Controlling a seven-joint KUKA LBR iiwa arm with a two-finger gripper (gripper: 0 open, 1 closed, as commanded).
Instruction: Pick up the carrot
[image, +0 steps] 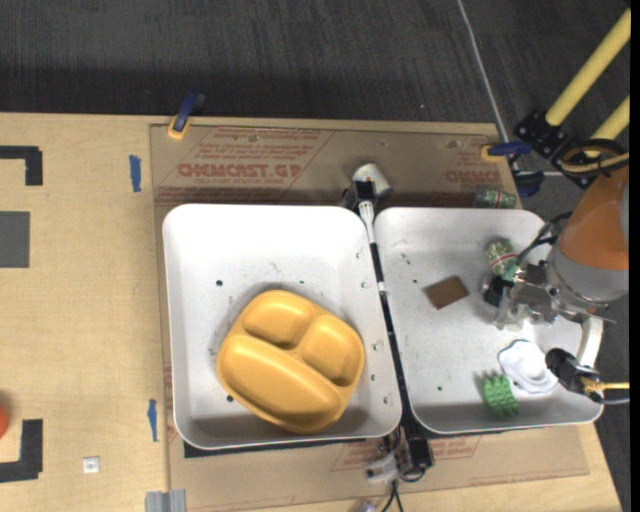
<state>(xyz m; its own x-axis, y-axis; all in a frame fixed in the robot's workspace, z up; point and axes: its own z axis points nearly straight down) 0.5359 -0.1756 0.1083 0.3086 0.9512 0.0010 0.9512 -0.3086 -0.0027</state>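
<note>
Pincer (525, 300) of grey metal and dark cabling hangs over the right-hand bin (440, 395), near its right wall, under the arm's (600, 235) orange band; whether it is spread or pressed together cannot be told from this slant.

Two shallow white bins with rounded corners lie side by side on a brown cardboard sheet (250, 160). The left bin (200, 260) holds one thing: a large, smooth, glossy yellow loaf-like lump (290, 360) with three rounded lobes, lying toward the bin's near side.

The right-hand bin holds four small things. One flat brown square (446, 292) lies near the middle. One green-and-white can-like piece (500, 252) sits toward the far right, close to the pincer. One white, crumpled-looking piece (525, 365) rests near the front right corner, and one green ridged block (499, 393) lies just beside it, to its left.

As for the carrot, none of these can be told to be it. One orange-red sliver (3, 422) shows on the bench at the far left, cut by the picture's edge, well apart from both bins; what it is stays unclear.
</note>
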